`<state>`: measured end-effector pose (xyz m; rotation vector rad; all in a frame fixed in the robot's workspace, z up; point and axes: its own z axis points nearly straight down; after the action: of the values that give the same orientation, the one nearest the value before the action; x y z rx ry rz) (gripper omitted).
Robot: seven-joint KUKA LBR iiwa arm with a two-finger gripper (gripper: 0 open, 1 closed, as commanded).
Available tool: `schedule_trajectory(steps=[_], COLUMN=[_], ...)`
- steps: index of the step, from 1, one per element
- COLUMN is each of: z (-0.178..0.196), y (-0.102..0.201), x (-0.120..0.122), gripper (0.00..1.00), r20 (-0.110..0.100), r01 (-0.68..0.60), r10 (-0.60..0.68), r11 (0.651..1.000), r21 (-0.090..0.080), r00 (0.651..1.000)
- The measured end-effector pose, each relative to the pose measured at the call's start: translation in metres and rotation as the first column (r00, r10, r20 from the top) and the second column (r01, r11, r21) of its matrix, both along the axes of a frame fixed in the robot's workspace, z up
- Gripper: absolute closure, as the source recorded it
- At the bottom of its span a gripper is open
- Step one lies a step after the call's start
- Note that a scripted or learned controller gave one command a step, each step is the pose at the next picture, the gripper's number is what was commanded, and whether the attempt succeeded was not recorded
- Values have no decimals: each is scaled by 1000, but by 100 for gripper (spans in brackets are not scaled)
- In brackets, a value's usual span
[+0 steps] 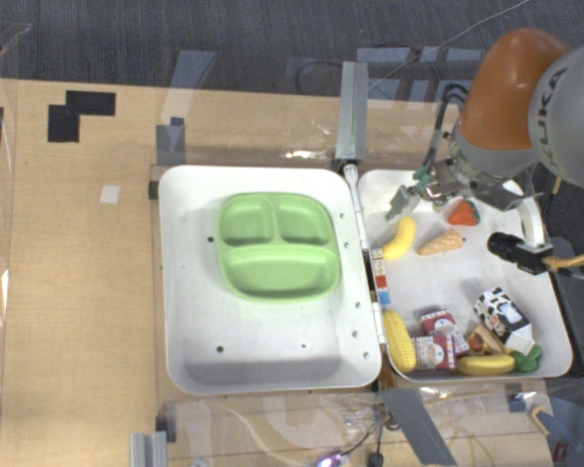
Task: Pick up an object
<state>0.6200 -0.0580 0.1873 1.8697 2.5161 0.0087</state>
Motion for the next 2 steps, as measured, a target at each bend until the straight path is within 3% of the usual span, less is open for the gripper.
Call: schedule_trajectory(steps=[1, 2], z=[-97, -84], y=[-45, -43], x=[-2, 1], gripper=[0, 100], r20=[6, 13], r01=[-94, -94], r10=[94, 94], r11=[996, 996], r21=[-3, 0], r00=[996, 996])
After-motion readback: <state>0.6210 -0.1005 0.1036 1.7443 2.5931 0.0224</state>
